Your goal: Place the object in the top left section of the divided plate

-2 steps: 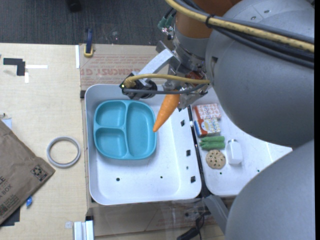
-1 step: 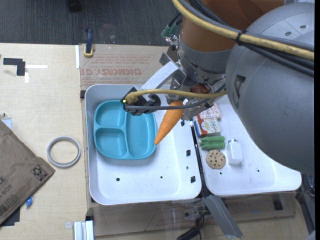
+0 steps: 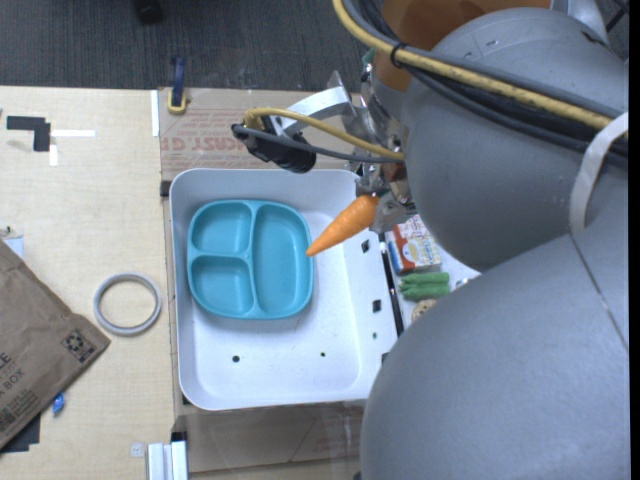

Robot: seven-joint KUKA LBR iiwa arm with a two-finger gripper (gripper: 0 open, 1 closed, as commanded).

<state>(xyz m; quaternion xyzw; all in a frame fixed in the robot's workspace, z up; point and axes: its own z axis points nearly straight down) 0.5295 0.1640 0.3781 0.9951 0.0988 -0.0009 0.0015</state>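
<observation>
The two-finger gripper (image 3: 378, 200) hangs above the right rim of the left shallow white bin (image 3: 270, 373), and its fingers close on the thick end of an orange, tapered plastic carrot (image 3: 342, 225). The carrot is held up off the bin floor, its broad end pinched between the fingers and its narrow tip pointing down and to the left, so its long axis runs on a slant from upper right to lower left in the camera view. That tip sits just over the right edge of the light blue divided plastic plate (image 3: 250, 259), which lies flat in the upper half of the bin.

The plate has three sections: one tall section along its right side and two smaller ones stacked on its left. The target is the upper left of these, so it lies to the left of the gripper, across the tall right section. By my judgement the carrot must travel leftward over the plate before release, since a drop from here would land it in the right section or on the rim.

A grey tape ring (image 3: 127, 302) lies on the bench, well apart from the bin.
</observation>
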